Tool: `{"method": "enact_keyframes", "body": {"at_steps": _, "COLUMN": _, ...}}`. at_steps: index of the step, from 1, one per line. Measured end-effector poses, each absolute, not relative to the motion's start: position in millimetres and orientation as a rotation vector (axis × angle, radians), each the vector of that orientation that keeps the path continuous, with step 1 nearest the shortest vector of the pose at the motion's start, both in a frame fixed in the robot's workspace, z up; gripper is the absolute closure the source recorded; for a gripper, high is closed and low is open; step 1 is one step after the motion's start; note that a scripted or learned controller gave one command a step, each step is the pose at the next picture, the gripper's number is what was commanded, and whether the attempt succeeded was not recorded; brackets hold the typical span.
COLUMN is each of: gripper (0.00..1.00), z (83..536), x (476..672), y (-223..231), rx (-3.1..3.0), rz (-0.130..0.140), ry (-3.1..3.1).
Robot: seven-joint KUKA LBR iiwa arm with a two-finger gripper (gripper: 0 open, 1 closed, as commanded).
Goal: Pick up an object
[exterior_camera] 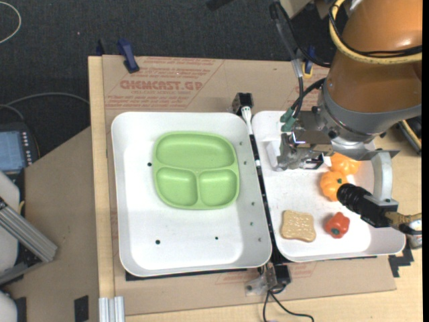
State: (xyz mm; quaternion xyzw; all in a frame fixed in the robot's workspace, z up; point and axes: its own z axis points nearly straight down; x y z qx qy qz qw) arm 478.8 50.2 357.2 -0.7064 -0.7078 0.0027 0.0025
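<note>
The gripper (pixel 295 154) hangs low in the right bin (pixel 268 129); whether it grasps anything cannot be told. Just right of it lies an orange toy (pixel 333 180).

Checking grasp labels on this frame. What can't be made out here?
- Gripper: finger state unreadable in the camera view; metal parts and cables clutter it.
- Orange object: partly covered by the arm, so its full shape is hidden.
- Right bin: its far part is hidden under the arm.
- Red object and toast-like piece: too small to identify firmly.
</note>
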Motion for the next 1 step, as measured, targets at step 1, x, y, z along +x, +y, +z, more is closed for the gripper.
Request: {"method": "enact_keyframes", "body": {"at_steps": 1, "gripper": 1.00, "z": 342.6, "x": 479.2, "y": -17.2, "rx": -2.227, "rz": 0.005, "ry": -2.214}}
